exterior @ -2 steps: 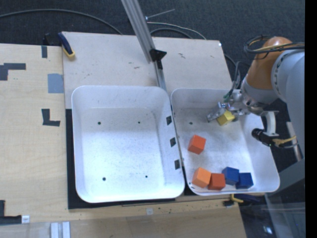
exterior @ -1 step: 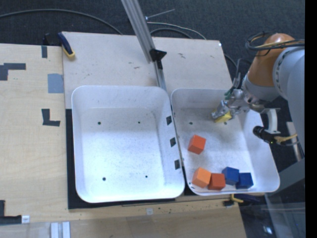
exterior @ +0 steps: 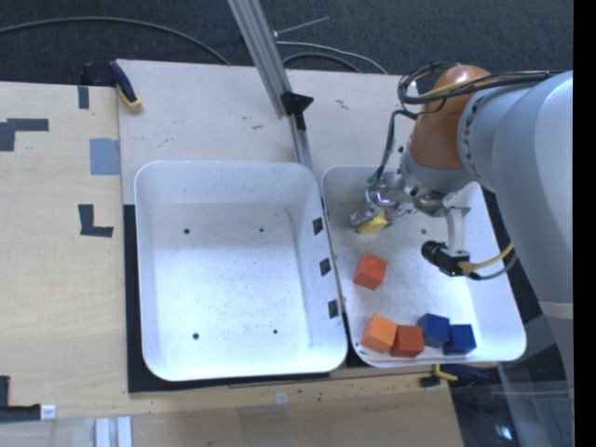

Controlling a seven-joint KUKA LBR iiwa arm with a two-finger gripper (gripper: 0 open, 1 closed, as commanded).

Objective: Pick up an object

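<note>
Now, as things stand for me:
Gripper: my gripper [exterior: 371,214] is low in the right bin [exterior: 503,329], near its upper left corner.
Fingers: pressed on a small yellow block [exterior: 374,220], which I see between the tips.
Block position: directly under my wrist, near the bin's left wall; long axis too small to tell.
Other objects: orange cube [exterior: 370,271] just below me; orange, red and blue blocks [exterior: 417,334] well apart, along the near wall.
Judgement: lift straight up next.
</note>
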